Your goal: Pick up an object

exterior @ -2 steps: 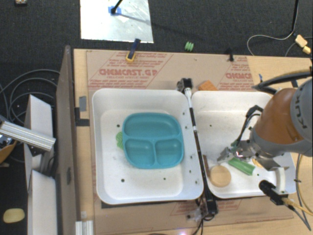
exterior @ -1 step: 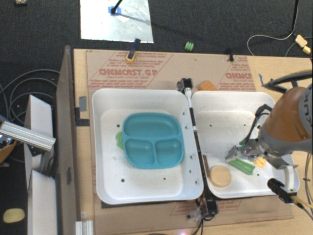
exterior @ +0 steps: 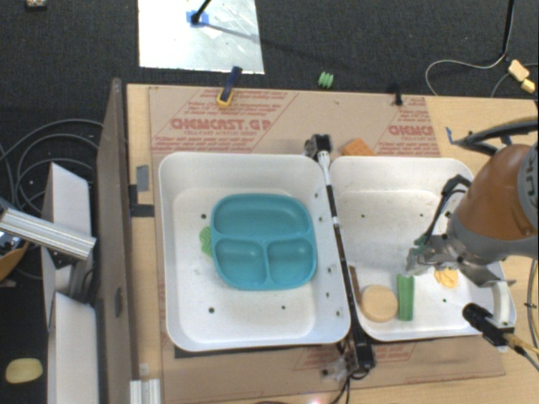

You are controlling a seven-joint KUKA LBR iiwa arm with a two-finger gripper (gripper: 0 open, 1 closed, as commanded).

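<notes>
In the right bin [exterior: 379,200], a green stick-shaped block [exterior: 406,298] stands on end near the front wall. A tan round piece [exterior: 378,303] lies just to its left. A yellow item [exterior: 446,277] lies further right, partly hidden under the arm. My gripper [exterior: 418,259] hangs low over the right bin's front half, just above the top end of the green block and left of the yellow item. I see nothing held in it. The grey wrist with its orange band [exterior: 505,196] covers the bin's right side.
The left bin [exterior: 181,225] holds a teal divided plate [exterior: 263,241] with a small green item [exterior: 205,241] poking out from under its left edge. An orange piece [exterior: 358,148] lies on the cardboard behind the bins. A black divider bar [exterior: 333,217] runs between the bins.
</notes>
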